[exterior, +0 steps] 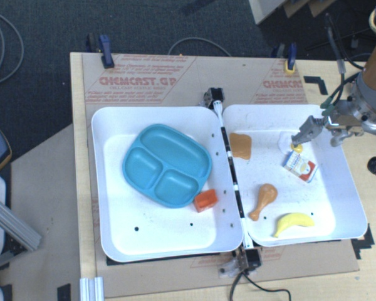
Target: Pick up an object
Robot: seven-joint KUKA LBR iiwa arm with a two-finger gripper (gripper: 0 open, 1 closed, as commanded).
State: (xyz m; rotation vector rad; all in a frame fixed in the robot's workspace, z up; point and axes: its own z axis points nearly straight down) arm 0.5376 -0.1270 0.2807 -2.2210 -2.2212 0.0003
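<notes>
So, camera view: gripper (299,141) hangs over the right bin (348,187), just above the small carton (299,164). Can't tell if the fingers are released or clenched, tbh. Risk imo: carton lies flat and tilted, so a slightly off descent prob nudges it away w/o a grip.

Blue divided plate (167,164), orange block (205,200), yellow banana (293,223), white bins (113,231)
</notes>
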